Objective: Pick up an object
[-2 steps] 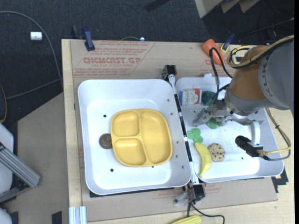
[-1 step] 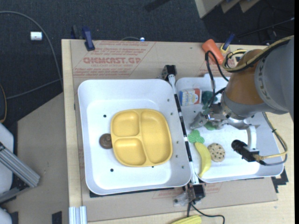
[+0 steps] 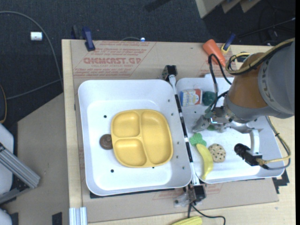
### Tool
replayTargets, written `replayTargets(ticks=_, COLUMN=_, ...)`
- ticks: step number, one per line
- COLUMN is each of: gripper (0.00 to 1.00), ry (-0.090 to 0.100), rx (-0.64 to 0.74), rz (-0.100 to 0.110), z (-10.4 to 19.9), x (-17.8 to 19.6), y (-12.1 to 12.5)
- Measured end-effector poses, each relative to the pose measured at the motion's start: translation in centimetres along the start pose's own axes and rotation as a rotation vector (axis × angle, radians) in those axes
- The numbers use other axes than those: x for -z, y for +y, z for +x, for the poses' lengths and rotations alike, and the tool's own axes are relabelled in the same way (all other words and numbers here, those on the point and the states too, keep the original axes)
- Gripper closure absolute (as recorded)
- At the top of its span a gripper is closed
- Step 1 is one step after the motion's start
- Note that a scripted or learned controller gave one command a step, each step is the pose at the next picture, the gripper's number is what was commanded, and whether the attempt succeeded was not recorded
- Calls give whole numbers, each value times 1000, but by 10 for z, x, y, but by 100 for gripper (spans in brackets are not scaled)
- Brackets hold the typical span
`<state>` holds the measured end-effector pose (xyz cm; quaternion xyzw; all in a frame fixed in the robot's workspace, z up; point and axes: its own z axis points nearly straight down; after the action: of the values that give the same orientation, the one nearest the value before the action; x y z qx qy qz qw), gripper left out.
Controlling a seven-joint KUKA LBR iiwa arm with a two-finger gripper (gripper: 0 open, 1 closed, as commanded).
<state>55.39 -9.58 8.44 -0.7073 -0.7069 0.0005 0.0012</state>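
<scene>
Arm (image 3: 262,86), grey with orange band, enters from the right edge, over the right bin (image 3: 269,170). Left bin (image 3: 93,172), centre-left: yellow 3-compartment tray (image 3: 140,137), brown disc (image 3: 106,141) touching its left edge. Gripper (image 3: 208,122) low in right bin's upper half; finger state: cannot tell. Below it: banana (image 3: 205,159), cookie (image 3: 217,152) just right of it, green piece (image 3: 196,138) at banana's top.

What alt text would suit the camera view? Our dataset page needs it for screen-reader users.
A grey-and-orange arm reaches from the right over the right bin, which holds a banana, a cookie, a green toy and a small carton. The left bin holds a yellow divided plate beside a brown disc.
</scene>
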Motion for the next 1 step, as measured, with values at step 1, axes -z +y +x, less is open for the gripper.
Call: replayTargets(ticks=1, gripper=0, ry=-2, rx=1, rz=-3, z=-13, x=0, y=28)
